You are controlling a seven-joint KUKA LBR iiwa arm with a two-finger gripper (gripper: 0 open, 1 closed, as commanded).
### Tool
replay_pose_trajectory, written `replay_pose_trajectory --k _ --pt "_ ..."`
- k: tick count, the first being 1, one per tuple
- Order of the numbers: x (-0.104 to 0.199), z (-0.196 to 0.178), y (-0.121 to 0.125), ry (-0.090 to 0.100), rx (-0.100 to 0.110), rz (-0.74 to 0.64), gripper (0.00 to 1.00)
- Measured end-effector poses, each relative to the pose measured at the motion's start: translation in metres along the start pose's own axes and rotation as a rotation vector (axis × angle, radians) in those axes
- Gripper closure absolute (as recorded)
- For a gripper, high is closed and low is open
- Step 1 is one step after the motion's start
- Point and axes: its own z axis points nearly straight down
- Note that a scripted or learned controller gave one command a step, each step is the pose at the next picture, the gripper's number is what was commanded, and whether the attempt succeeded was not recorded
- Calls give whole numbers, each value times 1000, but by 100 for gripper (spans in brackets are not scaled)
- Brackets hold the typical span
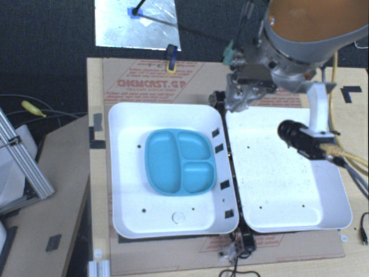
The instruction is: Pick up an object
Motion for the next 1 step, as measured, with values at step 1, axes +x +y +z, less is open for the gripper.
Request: replay_pose_trajectory --k 1 --pt "74 40 -10 -2 12 -12 100"
